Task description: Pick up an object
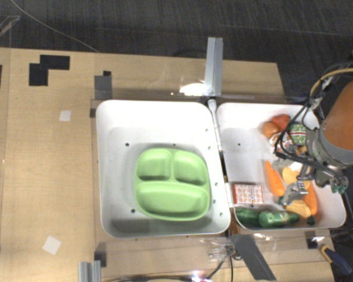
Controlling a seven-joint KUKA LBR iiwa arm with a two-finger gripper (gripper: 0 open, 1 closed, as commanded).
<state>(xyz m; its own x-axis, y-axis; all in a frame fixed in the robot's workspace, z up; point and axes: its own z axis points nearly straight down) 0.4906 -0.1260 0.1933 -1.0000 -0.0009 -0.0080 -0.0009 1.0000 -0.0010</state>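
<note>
The grey arm (344,125) comes in from the right edge, its orange band bulging large over the right bin's (241,128) far right side, with dark cables looping around the wrist. The arm points steeply downward, so the wrist hides much of what lies beneath it. The pincer (298,188) hangs low over the right bin's lower right part, in the middle of a cluster of small toy foods. Whether its fingers are spread or pressed together cannot be told from this angle; nothing can be seen gripped between them.

Around the pincer lie the objects to choose from: an orange carrot (275,180) just to its left, a yellow piece (298,208) touching or just under its tip, and another orange piece (310,198) to its right. A green bottle (266,218) lies flat along the bin's near wall, with a small red-and-white packet (247,194) beside it. Near the far wall sit an orange-red item (276,126) and a small can with a green and red label (297,135), close to the cables.

The left bin (115,157) holds a green divided tray (172,183), lying flat and well apart from the arm. Both bins rest on the wooden worktop (41,175).
</note>
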